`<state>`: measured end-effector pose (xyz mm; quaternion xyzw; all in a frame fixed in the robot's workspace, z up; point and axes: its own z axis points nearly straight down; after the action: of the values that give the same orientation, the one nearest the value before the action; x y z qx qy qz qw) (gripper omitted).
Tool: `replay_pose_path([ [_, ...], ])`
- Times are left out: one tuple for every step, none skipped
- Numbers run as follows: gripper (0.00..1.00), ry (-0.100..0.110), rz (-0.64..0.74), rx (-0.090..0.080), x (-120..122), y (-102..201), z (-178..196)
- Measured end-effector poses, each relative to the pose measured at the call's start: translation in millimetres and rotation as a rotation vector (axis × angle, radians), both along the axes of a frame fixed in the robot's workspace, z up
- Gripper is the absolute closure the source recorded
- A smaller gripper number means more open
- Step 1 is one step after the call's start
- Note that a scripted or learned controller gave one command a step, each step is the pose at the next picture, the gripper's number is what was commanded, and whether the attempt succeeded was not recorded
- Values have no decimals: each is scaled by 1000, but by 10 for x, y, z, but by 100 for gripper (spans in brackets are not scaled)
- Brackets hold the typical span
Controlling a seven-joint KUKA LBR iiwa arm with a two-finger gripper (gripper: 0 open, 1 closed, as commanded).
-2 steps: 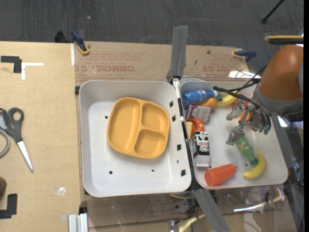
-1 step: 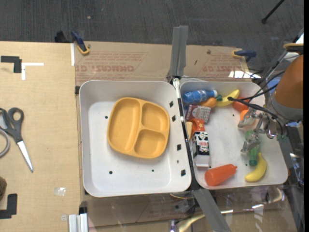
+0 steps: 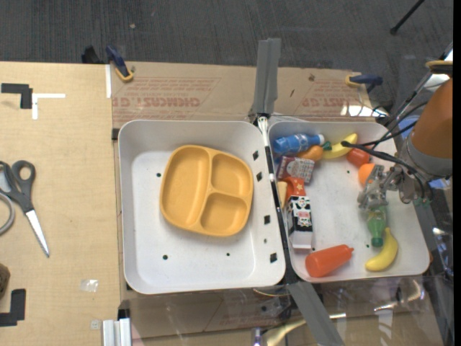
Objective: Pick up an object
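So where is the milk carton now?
In the camera view, the milk carton lies in the right bin, against its left wall, just above the orange bottle.

Grey arm reaching in from the right, end effector pointed downward

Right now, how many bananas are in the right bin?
2. One banana lies near the front right corner; another banana lies at the back beside the blue bottle. Clutter may hide more.
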<state>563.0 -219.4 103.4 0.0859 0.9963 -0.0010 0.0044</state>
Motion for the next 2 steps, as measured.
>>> replay_pose_path([
  [0,0,0,0,0,2,0],
  [100,-5,1,-1,16,2,102],
])
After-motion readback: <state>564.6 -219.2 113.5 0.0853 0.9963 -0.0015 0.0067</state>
